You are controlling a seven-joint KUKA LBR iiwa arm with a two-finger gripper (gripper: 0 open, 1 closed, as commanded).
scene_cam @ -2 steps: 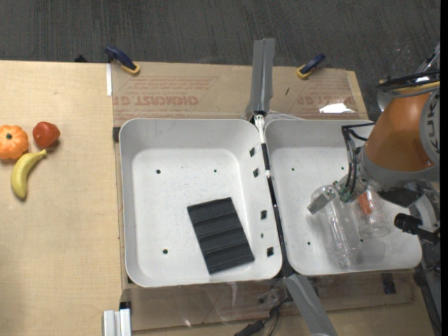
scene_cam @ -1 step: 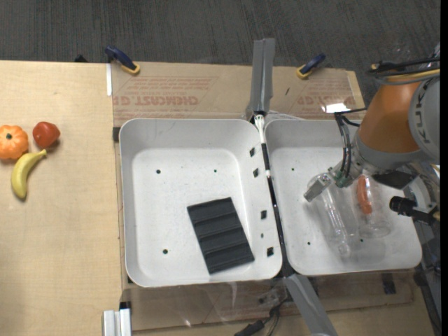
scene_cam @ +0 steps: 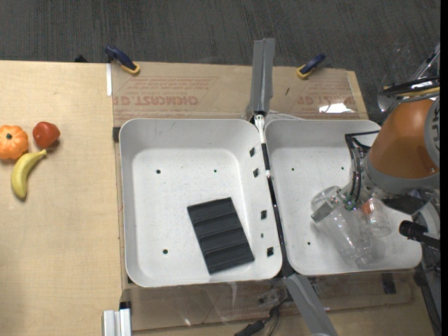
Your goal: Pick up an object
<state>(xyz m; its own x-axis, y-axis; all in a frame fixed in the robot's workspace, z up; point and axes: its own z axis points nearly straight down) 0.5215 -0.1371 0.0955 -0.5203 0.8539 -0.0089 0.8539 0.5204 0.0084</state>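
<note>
Black block [scene_cam: 220, 235]: flat, dark, ribbed slab with crosswise grooves, lying flat on the floor of the left bin [scene_cam: 140, 187], turned at a slant, in the lower middle part near the front wall.
Clear plastic piece [scene_cam: 353, 233]: see-through, perhaps a bottle or cup lying on its side, though its outline is hard to make out; it lies in the right bin [scene_cam: 301, 187], toward the front right corner.
</note>
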